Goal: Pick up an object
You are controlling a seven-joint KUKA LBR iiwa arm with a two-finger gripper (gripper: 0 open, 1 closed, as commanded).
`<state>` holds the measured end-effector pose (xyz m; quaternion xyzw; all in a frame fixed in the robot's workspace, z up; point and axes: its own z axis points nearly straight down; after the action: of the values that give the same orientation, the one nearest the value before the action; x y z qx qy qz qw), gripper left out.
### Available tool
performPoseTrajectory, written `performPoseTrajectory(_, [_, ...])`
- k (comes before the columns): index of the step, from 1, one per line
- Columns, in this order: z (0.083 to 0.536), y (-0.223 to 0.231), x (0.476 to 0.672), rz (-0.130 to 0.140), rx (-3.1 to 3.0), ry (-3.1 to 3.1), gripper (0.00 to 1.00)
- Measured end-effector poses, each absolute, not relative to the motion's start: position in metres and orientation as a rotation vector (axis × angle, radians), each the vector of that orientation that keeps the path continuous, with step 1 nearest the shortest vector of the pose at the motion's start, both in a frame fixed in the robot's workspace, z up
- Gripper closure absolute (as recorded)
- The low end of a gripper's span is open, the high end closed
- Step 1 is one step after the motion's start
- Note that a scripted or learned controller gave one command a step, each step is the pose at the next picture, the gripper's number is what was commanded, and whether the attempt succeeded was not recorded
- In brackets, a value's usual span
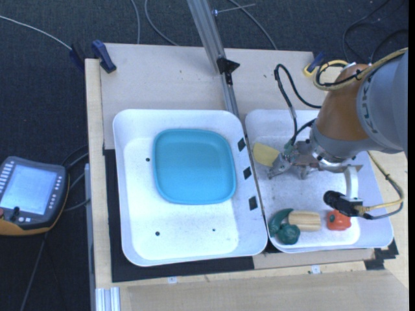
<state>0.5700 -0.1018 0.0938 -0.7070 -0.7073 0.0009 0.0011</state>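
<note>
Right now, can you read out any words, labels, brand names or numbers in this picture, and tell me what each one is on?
"KU": partial pale lettering on the grey arm, cut off at the frame edge.
Handheld control pendant: lit screen and buttons, too small and blurred to read.
Blue plate, white bins and the small objects: no text visible.

Floor (45, 11): dark carpet, with thin grey cables (139, 8) looping across it up and to the left of the gripper (280, 165). Bench (162, 76): pale wood top, well lit, no strong shadows. A blue clamp (104, 56) grips its corner far up-left of the gripper. A metal pole (209, 34) rises slantwise above-left. A handheld control pendant (29, 193) lies on the carpet far left.
</note>
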Motion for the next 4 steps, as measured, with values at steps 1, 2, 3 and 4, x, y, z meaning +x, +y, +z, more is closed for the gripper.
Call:
performPoseTrajectory(1, [0.106,-0.102,0.571,-0.002,-2.222,-2.223,1.00])
performPoseTrajectory(2, [0.152,-0.096,0.567,-0.004,-2.223,-2.224,1.00])
performPoseTrajectory(3, [0.214,-0.094,0.572,-0.006,-2.224,-2.225,1.00])
performPoseTrajectory(4, [0.277,-0.093,0.573,-0.007,-2.224,-2.226,1.00])
